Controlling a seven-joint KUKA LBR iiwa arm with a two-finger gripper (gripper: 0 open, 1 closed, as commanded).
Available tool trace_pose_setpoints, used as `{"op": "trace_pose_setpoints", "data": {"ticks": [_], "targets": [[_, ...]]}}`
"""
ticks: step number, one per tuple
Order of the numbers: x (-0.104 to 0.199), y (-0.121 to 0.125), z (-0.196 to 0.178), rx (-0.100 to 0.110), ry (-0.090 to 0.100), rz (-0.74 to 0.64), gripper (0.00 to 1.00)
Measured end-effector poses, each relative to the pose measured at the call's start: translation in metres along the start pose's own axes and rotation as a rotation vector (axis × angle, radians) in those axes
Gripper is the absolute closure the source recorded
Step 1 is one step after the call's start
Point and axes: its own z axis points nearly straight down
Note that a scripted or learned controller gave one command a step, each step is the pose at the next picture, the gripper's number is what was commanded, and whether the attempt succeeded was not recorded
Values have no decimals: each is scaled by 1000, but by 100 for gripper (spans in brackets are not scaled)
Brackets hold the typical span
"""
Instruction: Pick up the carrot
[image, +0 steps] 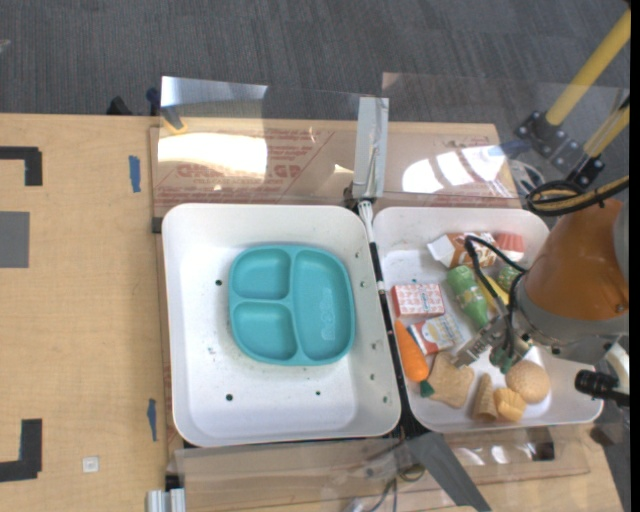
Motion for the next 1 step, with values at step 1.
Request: {"op": "trace_pose_setpoints", "data": {"ticks": [1], "targets": [[-12,-16,-62,12,7,-404,100]]}}
